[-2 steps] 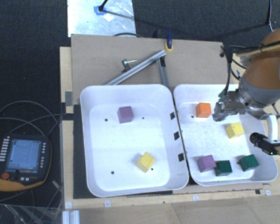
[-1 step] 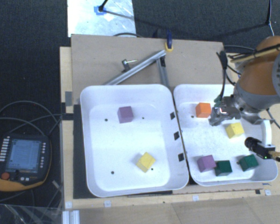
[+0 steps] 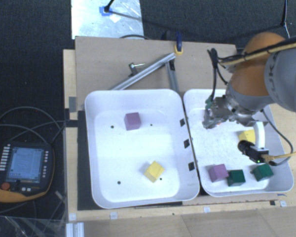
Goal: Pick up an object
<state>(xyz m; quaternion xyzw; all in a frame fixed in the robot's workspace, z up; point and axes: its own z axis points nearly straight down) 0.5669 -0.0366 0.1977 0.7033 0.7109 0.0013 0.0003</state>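
Gripper [image 3: 212, 117] hangs over right bin [image 3: 200, 147], jaw state indiscernible; nearest candidate, yellow block [image 3: 246, 136], lies toward 4 o'clock, purple block [image 3: 218, 172] toward 6 o'clock.

We can read no text, label, brand or number here. The lit screen of the orange-and-grey handheld control pendant [image 3: 20, 170] lying left of the bench carries lines of content, but they are too small to make out.
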